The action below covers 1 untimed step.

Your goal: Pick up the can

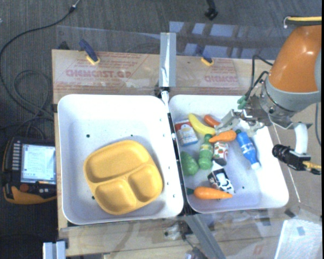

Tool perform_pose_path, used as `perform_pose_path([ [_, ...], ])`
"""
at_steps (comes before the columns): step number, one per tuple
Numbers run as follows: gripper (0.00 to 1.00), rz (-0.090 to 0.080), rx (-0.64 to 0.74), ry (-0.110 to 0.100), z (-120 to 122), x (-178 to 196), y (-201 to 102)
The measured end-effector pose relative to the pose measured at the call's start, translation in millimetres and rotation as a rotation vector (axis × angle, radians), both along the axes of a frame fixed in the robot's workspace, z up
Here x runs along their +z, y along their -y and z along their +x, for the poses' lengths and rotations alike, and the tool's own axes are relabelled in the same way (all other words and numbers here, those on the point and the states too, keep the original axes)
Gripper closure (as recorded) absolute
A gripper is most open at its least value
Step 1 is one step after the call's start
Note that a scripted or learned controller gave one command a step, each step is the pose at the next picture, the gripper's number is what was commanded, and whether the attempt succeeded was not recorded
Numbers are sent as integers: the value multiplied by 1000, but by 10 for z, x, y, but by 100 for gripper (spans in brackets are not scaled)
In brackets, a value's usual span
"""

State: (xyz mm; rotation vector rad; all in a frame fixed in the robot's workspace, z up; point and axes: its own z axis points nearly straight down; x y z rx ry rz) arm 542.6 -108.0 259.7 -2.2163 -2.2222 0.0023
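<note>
Gripper (238, 118) over my right bin (275, 196), fingers spread open, nothing between them, just above a carrot (223, 136), can (220, 153) lying below that carrot mid-bin, apart from the fingers, blue bottle (247, 149) right of it, yellow tray (123, 176) in left bin (70, 161)

Left bin (70, 144): one yellow compartment tray (123, 175), lying toward six o'clock. Right bin (270, 193): small can (186, 133) at its ten o'clock corner, touching a banana (201, 124); green bottle (206, 154) and green pepper (189, 164) just beside each other; blue bottle (247, 148) toward three o'clock; one carrot (223, 137) mid-bin, another carrot (210, 193) at six o'clock; black-and-white carton (221, 180) above it. Gripper (233, 117): over the bin's one o'clock area, above the upper carrot.
</note>
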Motion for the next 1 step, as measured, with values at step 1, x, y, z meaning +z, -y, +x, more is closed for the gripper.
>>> perform_pose_path([
  [1,0,0,-64,4,239,-1650,203],
])
